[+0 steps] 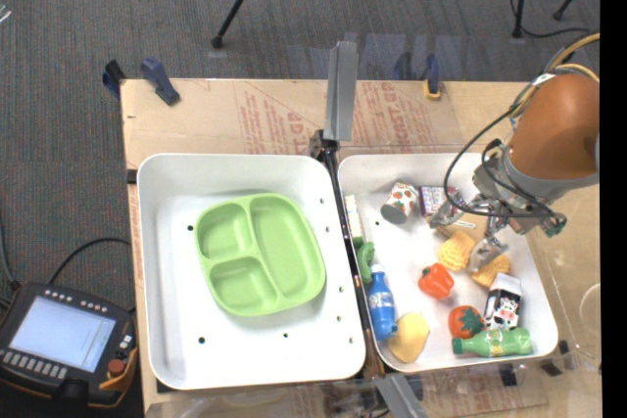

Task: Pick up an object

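My gripper (468, 233) hangs low over the upper right part of the right bin (370, 173), below the orange wrist band. Its two grey fingers (485, 253) are spread, so it is open. Right under and between them lie a yellow ridged toy corn (452, 255) and an orange-yellow wedge (493, 270); neither is lifted. Close by are an orange pepper (437, 281), a purple packet (432, 201) and a white dotted block (400, 202).
Lower in the right bin lie a blue bottle (380, 302), a yellow lemon (409, 336), a red tomato (466, 320), a green bottle (494, 343) and a black-and-white carton (503, 304). The left bin (162, 210) holds a green divided plate (260, 255).
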You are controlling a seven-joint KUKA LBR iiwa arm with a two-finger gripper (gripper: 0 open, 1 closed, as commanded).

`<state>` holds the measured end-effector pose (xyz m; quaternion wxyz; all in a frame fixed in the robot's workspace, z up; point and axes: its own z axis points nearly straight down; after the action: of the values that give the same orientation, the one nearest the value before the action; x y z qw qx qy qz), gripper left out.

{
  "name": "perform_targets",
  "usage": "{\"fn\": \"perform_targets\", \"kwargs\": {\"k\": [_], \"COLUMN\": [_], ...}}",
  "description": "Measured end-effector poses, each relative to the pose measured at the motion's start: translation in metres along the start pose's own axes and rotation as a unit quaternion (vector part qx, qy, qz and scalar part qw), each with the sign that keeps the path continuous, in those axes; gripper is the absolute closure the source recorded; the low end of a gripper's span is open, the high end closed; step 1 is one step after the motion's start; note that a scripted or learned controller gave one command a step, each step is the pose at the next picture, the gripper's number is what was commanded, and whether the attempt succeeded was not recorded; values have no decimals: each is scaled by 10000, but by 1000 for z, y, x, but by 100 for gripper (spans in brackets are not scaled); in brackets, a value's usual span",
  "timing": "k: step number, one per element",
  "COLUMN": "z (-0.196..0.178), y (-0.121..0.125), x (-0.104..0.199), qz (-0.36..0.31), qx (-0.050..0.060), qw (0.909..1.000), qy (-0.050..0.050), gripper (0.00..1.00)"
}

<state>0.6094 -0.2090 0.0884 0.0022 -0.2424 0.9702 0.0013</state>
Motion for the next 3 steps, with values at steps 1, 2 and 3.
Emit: {"fn": "perform_targets", "kwargs": {"k": [1,2,3], "z": [2,-8,-7], "y": [98,100,100], "x": [28,26,26], "qz": [-1552,-1542,-1539], "qx": [-17,-29,-33], "qw": [9879,9880,9881], "qy": [17,6,8], "gripper": [0,100,0]}}
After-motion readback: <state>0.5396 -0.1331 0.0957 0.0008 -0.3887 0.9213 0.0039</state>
